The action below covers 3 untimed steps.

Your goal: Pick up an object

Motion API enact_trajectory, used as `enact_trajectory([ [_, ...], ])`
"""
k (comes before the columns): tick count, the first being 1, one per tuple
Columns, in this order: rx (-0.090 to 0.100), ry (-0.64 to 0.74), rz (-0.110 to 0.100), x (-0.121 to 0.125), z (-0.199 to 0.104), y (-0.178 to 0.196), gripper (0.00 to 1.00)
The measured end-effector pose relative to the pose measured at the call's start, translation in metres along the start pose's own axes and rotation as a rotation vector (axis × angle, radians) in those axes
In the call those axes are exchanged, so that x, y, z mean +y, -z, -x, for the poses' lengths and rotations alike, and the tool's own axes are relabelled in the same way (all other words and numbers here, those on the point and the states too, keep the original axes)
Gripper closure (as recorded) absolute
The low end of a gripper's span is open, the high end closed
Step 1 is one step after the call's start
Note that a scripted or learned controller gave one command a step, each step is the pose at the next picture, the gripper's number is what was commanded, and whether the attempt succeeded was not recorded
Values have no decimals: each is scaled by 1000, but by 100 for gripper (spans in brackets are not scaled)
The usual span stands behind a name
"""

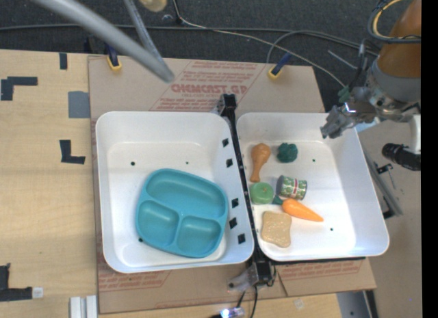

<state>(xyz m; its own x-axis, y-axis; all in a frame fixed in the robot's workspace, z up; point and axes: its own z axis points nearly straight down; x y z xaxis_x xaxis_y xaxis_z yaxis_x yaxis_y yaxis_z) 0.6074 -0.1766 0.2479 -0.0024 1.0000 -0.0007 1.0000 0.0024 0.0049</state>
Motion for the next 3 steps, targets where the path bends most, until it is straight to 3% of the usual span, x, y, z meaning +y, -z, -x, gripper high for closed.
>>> enact_trajectory([
  [2, 2, 3, -7, -15, -112, -24, 100],
  [3, 2, 4, -6, -20, -163, -14, 100],
])
